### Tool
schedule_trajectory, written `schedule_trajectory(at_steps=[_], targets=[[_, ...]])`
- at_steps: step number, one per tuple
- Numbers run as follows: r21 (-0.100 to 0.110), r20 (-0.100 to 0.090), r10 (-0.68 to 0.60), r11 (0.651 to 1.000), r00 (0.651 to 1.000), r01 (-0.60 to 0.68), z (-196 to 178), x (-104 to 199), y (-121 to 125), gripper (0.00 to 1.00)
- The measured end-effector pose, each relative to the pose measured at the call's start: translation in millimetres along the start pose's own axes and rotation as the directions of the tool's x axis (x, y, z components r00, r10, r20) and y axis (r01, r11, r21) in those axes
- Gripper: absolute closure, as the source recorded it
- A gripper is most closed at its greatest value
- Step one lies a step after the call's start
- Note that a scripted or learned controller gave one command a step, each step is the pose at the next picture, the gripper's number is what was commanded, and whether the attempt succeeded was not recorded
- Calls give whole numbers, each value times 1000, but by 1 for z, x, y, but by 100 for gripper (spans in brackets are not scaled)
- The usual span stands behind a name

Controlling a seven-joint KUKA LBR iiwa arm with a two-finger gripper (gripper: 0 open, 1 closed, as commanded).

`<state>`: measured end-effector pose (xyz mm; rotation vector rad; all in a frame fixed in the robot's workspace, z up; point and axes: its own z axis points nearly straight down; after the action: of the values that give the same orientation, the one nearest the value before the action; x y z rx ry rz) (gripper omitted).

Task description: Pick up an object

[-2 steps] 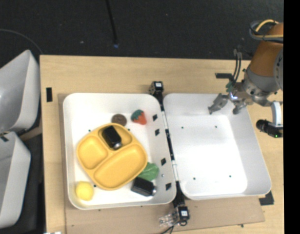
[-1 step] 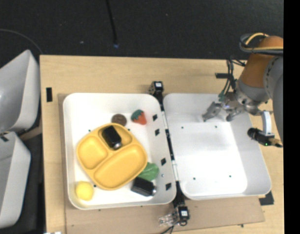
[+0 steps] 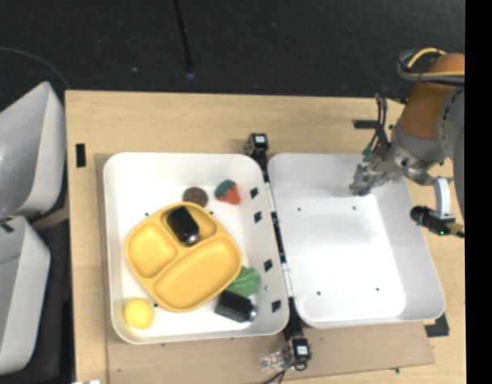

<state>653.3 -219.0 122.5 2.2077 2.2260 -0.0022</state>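
The left bin [image 3: 118, 184] holds a yellow divided plate [image 3: 182, 258] with a black object [image 3: 183, 224] in its upper compartment. A brown round piece [image 3: 195, 195] and a red strawberry-like toy [image 3: 226, 190] lie behind the plate. A green item [image 3: 247, 278] and a black block [image 3: 234, 306] lie at the plate's right front, and a yellow ball [image 3: 138, 314] sits in the front left corner. My gripper [image 3: 362, 181] hangs over the back right part of the right bin [image 3: 350, 294], far from all these objects, with nothing seen between its fingers.
The arm's grey wrist with its orange band [image 3: 426, 106] comes in at the upper right. White bulky shapes [image 3: 22, 158] stand off the bench's left side. Small black clamps [image 3: 256, 142] sit at the seam between the bins.
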Motion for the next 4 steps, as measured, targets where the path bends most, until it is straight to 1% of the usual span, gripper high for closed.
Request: schedule_trajectory(at_steps=[1, 2, 3, 4], targets=[[-1, -4, 3, 1000, 1000, -3, -44, -1, -2, 100], [-4, -3, 4, 1000, 1000, -4, -96, 1, 9, 100], [-5, -2, 2, 1000, 1000, -2, -152, -2, 10, 100], [4, -5, 4, 1000, 1000, -4, -147, 49, -14, 100]])
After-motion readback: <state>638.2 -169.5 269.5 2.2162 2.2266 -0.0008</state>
